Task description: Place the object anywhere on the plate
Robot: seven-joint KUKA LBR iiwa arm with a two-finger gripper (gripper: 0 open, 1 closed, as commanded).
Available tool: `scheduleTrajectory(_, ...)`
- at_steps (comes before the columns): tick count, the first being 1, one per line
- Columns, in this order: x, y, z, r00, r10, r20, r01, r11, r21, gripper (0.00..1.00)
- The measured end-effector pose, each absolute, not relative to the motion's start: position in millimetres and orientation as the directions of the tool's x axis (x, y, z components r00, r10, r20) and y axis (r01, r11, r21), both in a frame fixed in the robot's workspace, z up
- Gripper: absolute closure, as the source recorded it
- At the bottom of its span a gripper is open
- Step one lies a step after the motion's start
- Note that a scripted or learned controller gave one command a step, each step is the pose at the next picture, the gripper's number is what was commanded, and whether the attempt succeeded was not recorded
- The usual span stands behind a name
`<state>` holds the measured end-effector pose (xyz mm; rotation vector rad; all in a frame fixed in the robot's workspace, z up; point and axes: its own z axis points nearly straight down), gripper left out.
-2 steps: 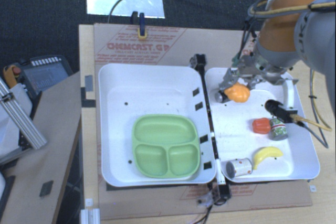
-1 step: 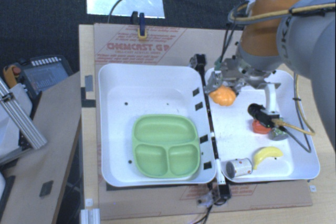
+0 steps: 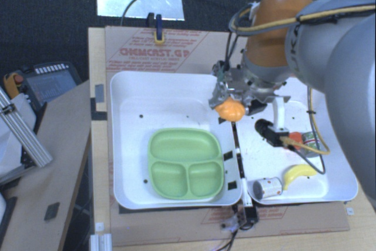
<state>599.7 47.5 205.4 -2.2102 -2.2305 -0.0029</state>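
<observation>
Orange and rounded, the small object (image 3: 230, 110) is hanging at the tip of the gripper (image 3: 230, 104), whose fingers are pinching it from either side. It is hovering over the seam where the two white bins meet, just past the upper right corner of the green plate (image 3: 185, 163). That plate is lying in the left bin (image 3: 135, 97). In the right bin (image 3: 330, 183), a yellow banana (image 3: 299, 173) and a small white can (image 3: 267, 187) are resting near the front edge.

A robotics lab: a teach pendant (image 3: 51, 84) and aluminium rail (image 3: 24, 133) sit beside a bench (image 3: 176, 47) under a grey robot arm (image 3: 343, 56).
</observation>
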Motion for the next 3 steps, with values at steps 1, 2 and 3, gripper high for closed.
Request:
scheduleTrajectory(1, 586.8, 97, 210, -0.010, 1.000, 0.003, 1.000, 0.010, 0.000, 1.00)
scheduleTrajectory(2, 582.7, 156, 225, -0.011, 1.000, 0.003, 1.000, 0.011, 0.001, 1.00)
scheduleTrajectory(3, 582.4, 198, 216, -0.009, 1.000, 0.002, 1.000, 0.009, 0.001, 1.00)
